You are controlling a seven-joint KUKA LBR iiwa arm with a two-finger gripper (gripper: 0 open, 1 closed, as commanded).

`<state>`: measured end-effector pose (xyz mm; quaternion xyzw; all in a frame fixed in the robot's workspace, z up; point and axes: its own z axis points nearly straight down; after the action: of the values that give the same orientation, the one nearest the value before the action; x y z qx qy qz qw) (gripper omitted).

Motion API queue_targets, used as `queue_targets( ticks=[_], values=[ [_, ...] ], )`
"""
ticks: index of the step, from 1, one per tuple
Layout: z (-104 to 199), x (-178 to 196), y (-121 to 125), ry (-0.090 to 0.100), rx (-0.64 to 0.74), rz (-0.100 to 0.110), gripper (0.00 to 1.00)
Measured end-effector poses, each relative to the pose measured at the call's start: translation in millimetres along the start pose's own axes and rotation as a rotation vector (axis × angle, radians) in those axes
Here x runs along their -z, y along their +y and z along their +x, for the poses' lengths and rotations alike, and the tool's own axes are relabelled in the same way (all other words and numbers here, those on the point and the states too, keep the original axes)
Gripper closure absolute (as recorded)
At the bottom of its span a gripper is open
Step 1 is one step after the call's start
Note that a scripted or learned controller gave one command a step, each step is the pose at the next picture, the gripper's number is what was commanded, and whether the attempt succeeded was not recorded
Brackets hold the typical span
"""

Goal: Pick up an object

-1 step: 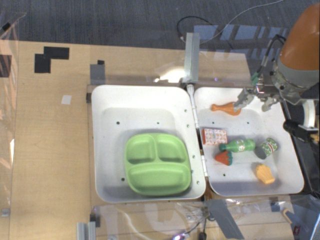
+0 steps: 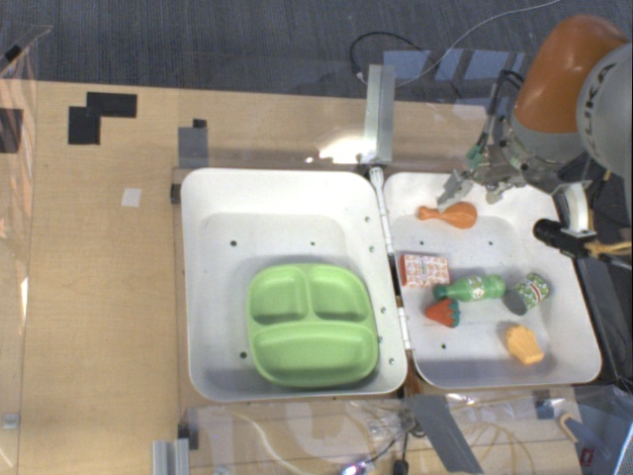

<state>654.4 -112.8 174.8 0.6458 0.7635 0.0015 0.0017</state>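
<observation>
The jaws (image 2: 473, 188) hang spread open just above the orange drumstick (image 2: 448, 215) in the right bin (image 2: 495, 364), gripping nothing; the arm (image 2: 579, 82) is cut off at the frame's edge.

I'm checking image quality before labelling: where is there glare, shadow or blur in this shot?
In the camera view, glare flares on the bench just above the left bin; the green tray casts a soft shadow to its left; the gripper looks slightly blurred; small toys like the chicken drumstick stay soft but recognisable.
</observation>
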Motion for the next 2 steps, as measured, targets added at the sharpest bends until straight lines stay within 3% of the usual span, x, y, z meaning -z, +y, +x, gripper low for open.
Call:
queue_targets(
  ticks=[1, 2],
  values=[
    [-17.0, -85.5, 13.6, 0.001, 0.116, 0.0, 0.0],
    [-16.9, -76.0, 14.7, -0.001, 0.118, -0.002, 1.0]
  ],
)
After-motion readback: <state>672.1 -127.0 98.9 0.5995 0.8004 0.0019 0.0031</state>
